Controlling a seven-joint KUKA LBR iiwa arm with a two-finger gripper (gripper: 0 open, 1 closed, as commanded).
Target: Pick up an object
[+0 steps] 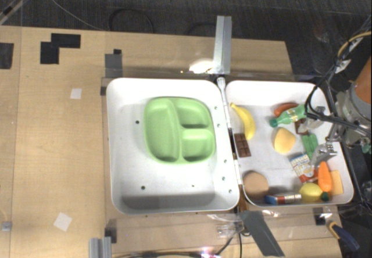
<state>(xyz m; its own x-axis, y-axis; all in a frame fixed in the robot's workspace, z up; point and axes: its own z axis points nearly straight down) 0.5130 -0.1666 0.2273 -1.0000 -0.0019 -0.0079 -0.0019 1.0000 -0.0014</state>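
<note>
Wooden worktop (52, 152) with two white bins, arm at the right edge.
Left bin (125, 187) carries a green divided plate (177, 129); right bin (256, 91) has a banana (245, 120), lemon (313, 192), carrot (324, 176) and brown ball (256, 182). Whether the pincer (325, 151), above the carrot, is open or grips anything cannot be told.

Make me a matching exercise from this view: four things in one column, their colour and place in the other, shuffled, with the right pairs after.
Things:
1. divided plate
2. banana
3. carrot
4. round brown item

Descriptions:
A. orange, near the right bin's lower right corner
B. green, in the left bin
C. brown, near the right bin's lower left corner
D. yellow, by the right bin's upper left wall

Pairs: 1-B, 2-D, 3-A, 4-C
</note>
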